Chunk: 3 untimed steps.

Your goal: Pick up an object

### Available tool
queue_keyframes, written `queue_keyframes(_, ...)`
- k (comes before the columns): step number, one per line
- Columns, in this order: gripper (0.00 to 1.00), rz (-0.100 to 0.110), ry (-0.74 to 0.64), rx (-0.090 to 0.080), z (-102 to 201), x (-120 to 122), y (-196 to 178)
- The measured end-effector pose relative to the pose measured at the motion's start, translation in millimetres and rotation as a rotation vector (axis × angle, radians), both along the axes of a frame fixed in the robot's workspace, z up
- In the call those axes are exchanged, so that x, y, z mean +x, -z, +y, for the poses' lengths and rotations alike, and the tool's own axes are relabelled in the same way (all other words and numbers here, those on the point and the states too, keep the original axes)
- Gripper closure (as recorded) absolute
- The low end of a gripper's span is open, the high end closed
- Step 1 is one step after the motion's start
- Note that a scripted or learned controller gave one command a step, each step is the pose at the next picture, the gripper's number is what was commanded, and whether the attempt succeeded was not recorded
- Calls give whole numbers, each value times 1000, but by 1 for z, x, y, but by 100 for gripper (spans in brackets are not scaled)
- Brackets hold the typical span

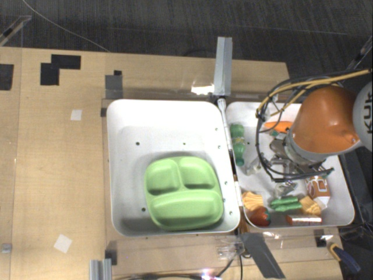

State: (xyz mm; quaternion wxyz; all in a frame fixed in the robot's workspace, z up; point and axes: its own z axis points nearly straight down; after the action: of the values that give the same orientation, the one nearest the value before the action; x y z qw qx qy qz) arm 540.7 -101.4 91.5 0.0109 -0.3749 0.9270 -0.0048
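Arm (323, 124) is over the right bin (348, 206), gripper (287, 179) low among the cables — can't tell how it's set. Below it along the near wall: a green piece (285, 203), a yellow crinkled piece (252, 200), a red-and-brown piece (259, 216). Left bin (125, 156) carries a green 3-compartment tray (183, 192).

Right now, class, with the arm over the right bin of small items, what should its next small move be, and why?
Probably a short, straight descent. The arm hangs over the right bin, its wrist above the clutter near the green piece and red piece. Nothing looks lifted yet. The left bin holds a green tray, not the target area.
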Motion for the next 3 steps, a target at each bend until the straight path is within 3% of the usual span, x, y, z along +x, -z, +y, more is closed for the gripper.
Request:
queue_keyframes(1,0,7,-75,-1,1,62,1)
queue_keyframes(2,0,9,-62,0,-38,132,2)
queue_keyframes(3,100,-5,-59,2,-36,136,-14)
